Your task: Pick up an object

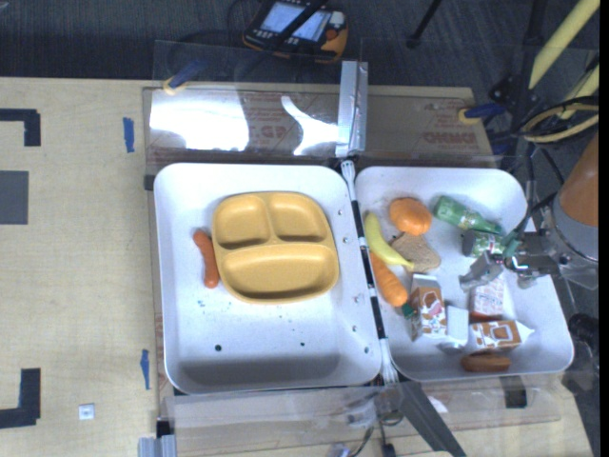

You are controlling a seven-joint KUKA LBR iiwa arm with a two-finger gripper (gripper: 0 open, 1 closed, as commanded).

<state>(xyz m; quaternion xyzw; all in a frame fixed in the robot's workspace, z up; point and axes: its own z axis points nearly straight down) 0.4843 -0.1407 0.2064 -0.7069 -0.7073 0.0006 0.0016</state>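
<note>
My gripper point(487, 261) reaches in from the right and hangs over the right side of the right bin point(544, 324). Just left of it lie a slice of bread point(417, 249), a yellow banana point(382, 246) and a carrot point(390, 285). An orange point(410, 214) and a green bottle point(463, 216) sit toward the back of the bin. Right below the gripper is a white-and-red carton point(489, 299). Two more cartons point(429, 313) point(495, 333) and a brown sausage point(486, 359) lie near the front. Nothing shows between the gripper and these objects.
The left bin point(181, 331) holds a yellow divided plate point(274, 247) and an orange sausage point(207, 258) beside it. A raised rim point(360, 255) separates the two bins. Cables and stands crowd the back right corner point(552, 112).
</note>
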